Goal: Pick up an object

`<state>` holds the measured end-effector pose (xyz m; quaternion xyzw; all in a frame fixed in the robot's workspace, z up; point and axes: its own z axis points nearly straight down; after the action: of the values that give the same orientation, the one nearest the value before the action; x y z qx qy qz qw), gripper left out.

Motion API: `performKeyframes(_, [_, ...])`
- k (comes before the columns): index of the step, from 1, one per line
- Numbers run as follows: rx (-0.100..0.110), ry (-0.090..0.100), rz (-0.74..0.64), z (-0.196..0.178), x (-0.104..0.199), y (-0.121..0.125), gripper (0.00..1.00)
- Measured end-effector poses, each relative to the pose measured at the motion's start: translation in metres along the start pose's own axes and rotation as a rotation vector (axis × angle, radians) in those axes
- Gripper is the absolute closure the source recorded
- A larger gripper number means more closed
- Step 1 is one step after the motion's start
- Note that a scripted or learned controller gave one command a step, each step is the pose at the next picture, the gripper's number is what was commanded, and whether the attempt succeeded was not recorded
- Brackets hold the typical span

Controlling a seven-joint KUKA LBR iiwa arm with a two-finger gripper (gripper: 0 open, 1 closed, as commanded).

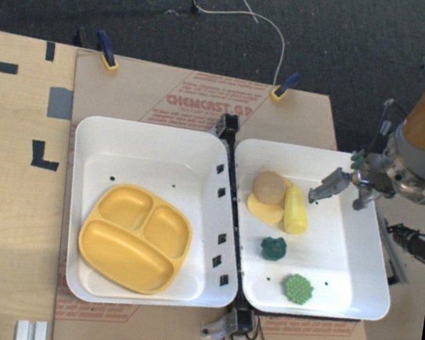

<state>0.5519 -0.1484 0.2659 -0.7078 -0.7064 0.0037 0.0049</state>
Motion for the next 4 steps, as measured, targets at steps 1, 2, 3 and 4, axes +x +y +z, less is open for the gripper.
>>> performKeyframes(1, [-0.01, -0.002, -0.003, -0.006, 0.0, 0.002, 0.0])
performKeyframes(2, [-0.008, -0.002, -0.003, 0.039, 0.005, 0.0, 0.0])
performKeyframes(3, [-0.005, -0.001, -0.002, 0.097, -0.001, 0.006, 0.0])
performKeyframes(4, [-0.006, -0.002, -0.002, 0.159, -0.006, 0.01, 0.0])
